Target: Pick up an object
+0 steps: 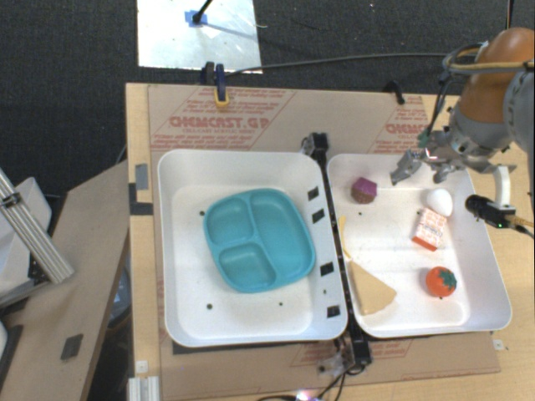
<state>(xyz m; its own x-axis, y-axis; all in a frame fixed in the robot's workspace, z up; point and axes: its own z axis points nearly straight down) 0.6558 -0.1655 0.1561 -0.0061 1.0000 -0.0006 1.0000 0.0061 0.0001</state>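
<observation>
My gripper (423, 170) hangs over the far side of the right bin (491, 267), its two fingers spread apart and open with nothing between them. Just below its right finger lies a white egg (439, 200). A purple piece (364, 190) sits to the gripper's left. An orange-and-white carton (430, 228) lies below the egg, with an orange tomato-like fruit (440, 281) nearer the front. A yellow cheese wedge (369, 287) rests at the bin's front left.
The left bin (180, 249) holds a teal divided plate (258, 239). Black clips run along the wall between the bins (328, 224). The arm (493, 82) enters from the upper right. Cardboard (251, 115) lies under both bins.
</observation>
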